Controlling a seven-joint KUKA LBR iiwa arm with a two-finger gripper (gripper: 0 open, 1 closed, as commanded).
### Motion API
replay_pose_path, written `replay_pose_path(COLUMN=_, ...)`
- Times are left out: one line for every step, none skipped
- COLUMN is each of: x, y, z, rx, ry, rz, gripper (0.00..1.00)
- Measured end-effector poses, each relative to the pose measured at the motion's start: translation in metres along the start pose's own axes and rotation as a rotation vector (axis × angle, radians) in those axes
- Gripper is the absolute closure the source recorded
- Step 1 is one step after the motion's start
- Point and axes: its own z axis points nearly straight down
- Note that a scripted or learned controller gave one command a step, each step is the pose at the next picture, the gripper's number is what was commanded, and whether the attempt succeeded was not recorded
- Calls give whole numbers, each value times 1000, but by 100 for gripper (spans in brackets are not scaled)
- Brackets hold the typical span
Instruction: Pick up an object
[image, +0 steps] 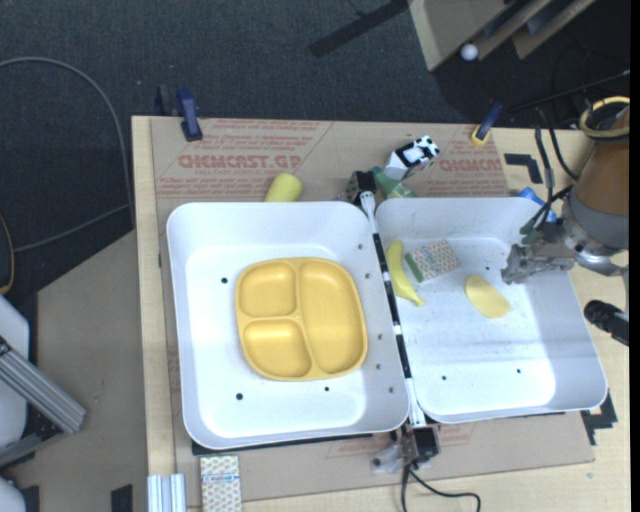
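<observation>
Yellow tray (300, 318) in left bin (200, 260); right bin (480, 370) holds banana (402, 275), packet (433, 260), slice (487, 297); end effector (520, 265) state unclear.

The grey arm with an orange band (603, 185) is cut off by the picture's right edge, and it hides the far right corner of the right-hand shallow white plastic bin (500, 400). The tool (522, 262), at that bin's right wall, is too small and dark to read in detail. Inside the bin's far part, the print on a small flat speckled packet (432, 259) is too fine to make out. Just beyond the bin's far left corner, a small black-and-white object (416, 153) and a green-and-black cluster (372, 186) are too small to identify; the rim partly hides the cluster. Well left of the bin's near side, a flat patterned sachet (220, 484) is cut by the bottom edge.
</observation>
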Motion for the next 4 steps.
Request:
replay_pose_path(x=40, y=-12, z=-35, rx=0, ry=2, rz=-2, gripper=100)
replay_pose_path(x=-16, y=-35, z=61, rx=2, ry=1, rz=0, gripper=100)
replay_pose_path(x=-13, y=-31, z=5, rx=-2, ry=0, rz=-1, gripper=100)
replay_pose_path(x=-31, y=35, z=-31, rx=-2, ry=0, rz=-2, gripper=100)
